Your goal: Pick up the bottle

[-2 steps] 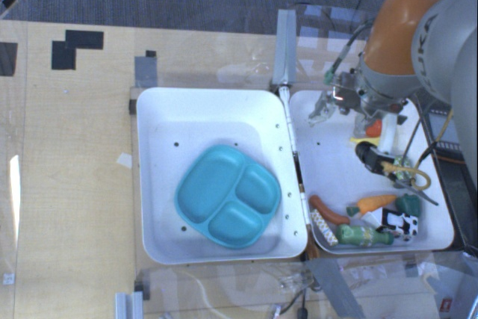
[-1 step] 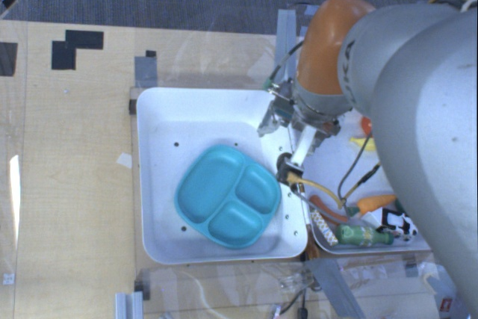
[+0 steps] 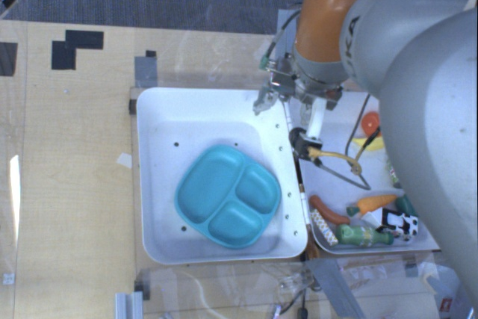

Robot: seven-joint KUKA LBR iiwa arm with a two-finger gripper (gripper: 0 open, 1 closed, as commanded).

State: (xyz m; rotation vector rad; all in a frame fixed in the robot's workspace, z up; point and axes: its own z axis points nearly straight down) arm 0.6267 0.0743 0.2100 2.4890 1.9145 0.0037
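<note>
So, the hand (image 3: pixel 293 102) is hovering above the far end of the wall between the two bins. From this angle I honestly can't tell if it's released or clenched, and I'm not seeing anything gripped in it.

Working outward: the left bin (image 3: pixel 160 131) is holding one blue divided plate (image 3: pixel 228 196) and that's it. The right bin (image 3: pixel 342 114) is where the clutter is sitting. The bottle (image 3: pixel 364 236), green and just the one, is lying on its side along the near edge, well apart from the hand. Crowding it are one reddish sausage-looking thing (image 3: pixel 328 207), one orange carrot (image 3: pixel 378 201) and one black-and-white cow-patterned toy (image 3: pixel 399 223) just beside it.

I'm reading this as the reaching stage, with the grasp not yet started. My guess is the next move is calling for a swing toward the near edge of the right bin, then a drop across the bottle's body without snagging its neighbours. The desk (image 3: pixel 75 160) is carrying the two bins side by side.
</note>
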